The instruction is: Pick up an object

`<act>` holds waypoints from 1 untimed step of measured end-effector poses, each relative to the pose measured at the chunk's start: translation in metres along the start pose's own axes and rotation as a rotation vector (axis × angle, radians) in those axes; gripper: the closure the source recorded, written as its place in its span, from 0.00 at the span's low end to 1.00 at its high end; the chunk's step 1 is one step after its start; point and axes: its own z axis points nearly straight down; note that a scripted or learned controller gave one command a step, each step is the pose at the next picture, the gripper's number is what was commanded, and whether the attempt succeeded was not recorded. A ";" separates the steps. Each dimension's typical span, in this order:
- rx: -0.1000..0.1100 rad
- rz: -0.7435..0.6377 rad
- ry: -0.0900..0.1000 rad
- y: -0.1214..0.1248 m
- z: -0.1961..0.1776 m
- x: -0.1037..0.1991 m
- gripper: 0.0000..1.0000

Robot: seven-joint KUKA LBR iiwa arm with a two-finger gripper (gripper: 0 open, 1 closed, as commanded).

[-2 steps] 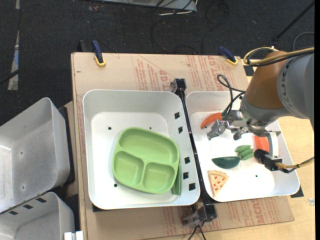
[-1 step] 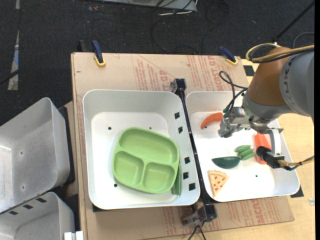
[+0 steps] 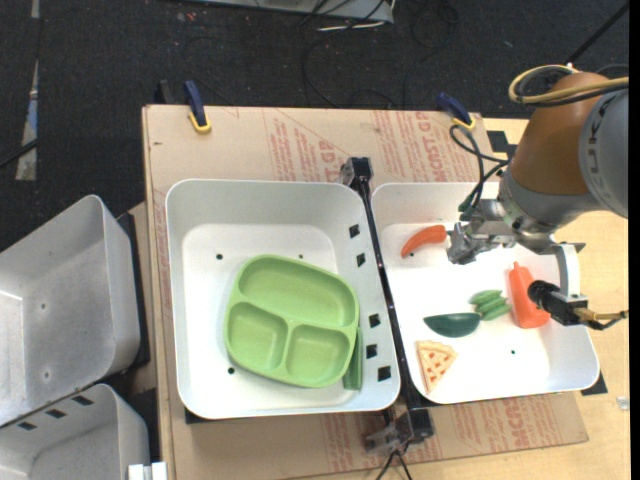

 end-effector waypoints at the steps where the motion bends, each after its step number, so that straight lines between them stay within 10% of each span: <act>1: -0.001 0.004 -0.001 -0.005 -0.048 -0.007 1.00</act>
